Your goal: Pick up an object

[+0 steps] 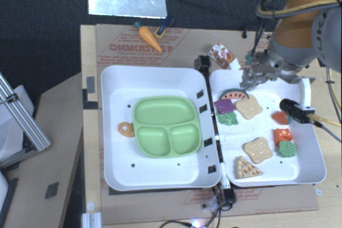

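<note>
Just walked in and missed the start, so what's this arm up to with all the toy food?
The arm's claw hangs over the back of the right bin, just above the watermelon slice and a toast piece. Nothing visible is in its grip. More toy food lies around that bin, including a pizza slice. The left bin holds a green divided tray and a small pretzel. A toy carrot lies outside, behind the bins.

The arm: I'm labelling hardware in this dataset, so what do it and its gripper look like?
The arm is bulky and rounded, grey with a broad orange band above the wrist. Dark and pale cables loop beside the band. The gripper is a grey metal assembly; a white bracket with a black cylindrical part sits alongside it.
</note>
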`<state>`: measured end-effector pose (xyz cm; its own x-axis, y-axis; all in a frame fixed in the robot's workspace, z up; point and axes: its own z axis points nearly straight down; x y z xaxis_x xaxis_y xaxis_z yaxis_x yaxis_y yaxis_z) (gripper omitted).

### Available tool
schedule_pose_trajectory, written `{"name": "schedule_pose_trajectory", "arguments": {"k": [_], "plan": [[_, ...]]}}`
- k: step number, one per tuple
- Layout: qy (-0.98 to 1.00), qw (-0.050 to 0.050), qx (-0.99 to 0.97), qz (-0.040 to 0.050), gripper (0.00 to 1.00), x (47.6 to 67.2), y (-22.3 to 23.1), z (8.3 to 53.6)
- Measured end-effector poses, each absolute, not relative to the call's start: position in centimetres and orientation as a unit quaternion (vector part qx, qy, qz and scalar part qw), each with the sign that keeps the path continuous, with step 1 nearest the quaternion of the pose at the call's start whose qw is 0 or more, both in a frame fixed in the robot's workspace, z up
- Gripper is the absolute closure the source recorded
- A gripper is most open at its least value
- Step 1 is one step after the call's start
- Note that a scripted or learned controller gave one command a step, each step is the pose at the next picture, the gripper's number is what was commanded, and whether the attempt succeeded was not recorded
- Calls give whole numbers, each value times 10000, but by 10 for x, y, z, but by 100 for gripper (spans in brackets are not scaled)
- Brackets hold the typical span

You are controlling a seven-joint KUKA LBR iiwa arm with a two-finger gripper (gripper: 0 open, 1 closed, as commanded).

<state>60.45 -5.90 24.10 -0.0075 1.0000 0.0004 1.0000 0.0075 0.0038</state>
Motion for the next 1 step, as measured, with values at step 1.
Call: {"name": "schedule_pose_trajectory", "arguments": {"k": [1], "plan": [[7100, 6, 7042, 9, 100, 623, -14, 217]]}}
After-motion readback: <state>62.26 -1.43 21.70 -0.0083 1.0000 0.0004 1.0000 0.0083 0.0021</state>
